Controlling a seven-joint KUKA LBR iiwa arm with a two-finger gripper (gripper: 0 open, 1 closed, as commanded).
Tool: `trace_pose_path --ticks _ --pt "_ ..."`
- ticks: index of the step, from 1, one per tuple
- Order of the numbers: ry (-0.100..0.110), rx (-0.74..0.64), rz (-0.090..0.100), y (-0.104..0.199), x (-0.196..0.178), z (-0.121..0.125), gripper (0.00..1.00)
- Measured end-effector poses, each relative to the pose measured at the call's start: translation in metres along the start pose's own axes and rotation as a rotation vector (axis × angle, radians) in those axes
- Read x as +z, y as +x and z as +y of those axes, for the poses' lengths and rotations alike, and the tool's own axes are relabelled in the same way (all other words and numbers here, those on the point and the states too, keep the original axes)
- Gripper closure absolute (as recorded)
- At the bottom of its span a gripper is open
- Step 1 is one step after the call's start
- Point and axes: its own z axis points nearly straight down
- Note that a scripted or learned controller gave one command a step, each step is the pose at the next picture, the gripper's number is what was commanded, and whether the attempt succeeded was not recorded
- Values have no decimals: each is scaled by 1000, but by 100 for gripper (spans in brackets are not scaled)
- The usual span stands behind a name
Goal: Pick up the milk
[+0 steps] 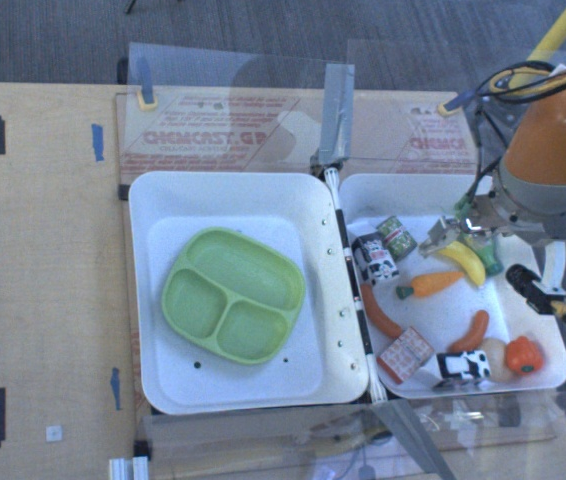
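Two small cartons with black-and-white cow patches lie in the right bin [555, 380]. One milk carton [374, 258] is by the bin's left wall, beside a green can [396, 236]. The other milk carton [463, 366] lies on its side near the front edge. My gripper [449, 233] hangs under the orange-banded wrist [543, 143] at the back of the right bin, just above a banana [465, 262]. It is to the right of the first carton and apart from it. Nothing shows in its grasp.
The right bin also holds a carrot [431, 285], two sausages [381, 314] [468, 330], a cracker box [404, 354] and a red-orange pepper [524, 354]. A green divided plate [233, 294] sits in the left bin [163, 203]. Cables hang by the arm.
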Motion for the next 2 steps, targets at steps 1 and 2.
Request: trace_pose_path --ticks 1,2 --pt "-4 1 -2 -1 -11 1 100" --pt "1 382 -1 49 -82 -35 100"
